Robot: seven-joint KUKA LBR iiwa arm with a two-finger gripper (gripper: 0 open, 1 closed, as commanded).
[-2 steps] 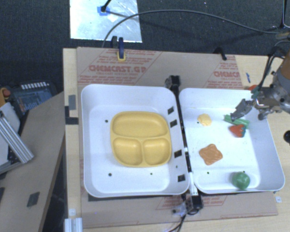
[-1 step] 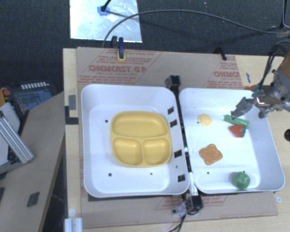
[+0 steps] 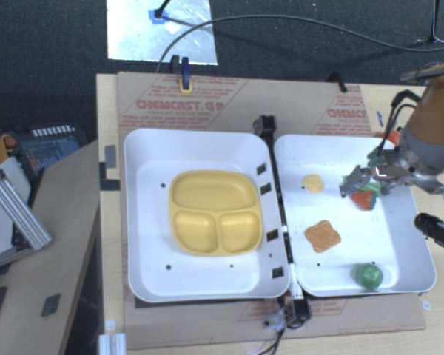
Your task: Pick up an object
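I am seeing the gripper [image 3: 361, 186] hovering in the right bin [image 3: 408, 272], touching a red-and-green toy [image 3: 365, 200]; grip state is reading unclear.

I see two white bins side by side on the counter [image 3: 229, 95]. The left bin [image 3: 144, 220] holds a yellow divided tray [image 3: 214, 211] with three compartments, sitting near its middle. In the right bin [image 3: 407, 272], my end effector [image 3: 364, 186] hangs over the upper right part, with the grey arm [image 3: 433, 135] reaching in from the right. A red and green object [image 3: 365, 199] lies directly beneath the end effector; I cannot tell whether they touch. A small pale yellow piece [image 3: 313, 183] lies to its left, an orange flat piece [image 3: 323, 236] sits nearer the middle, and a green ball [image 3: 368, 275] rests near the front wall.
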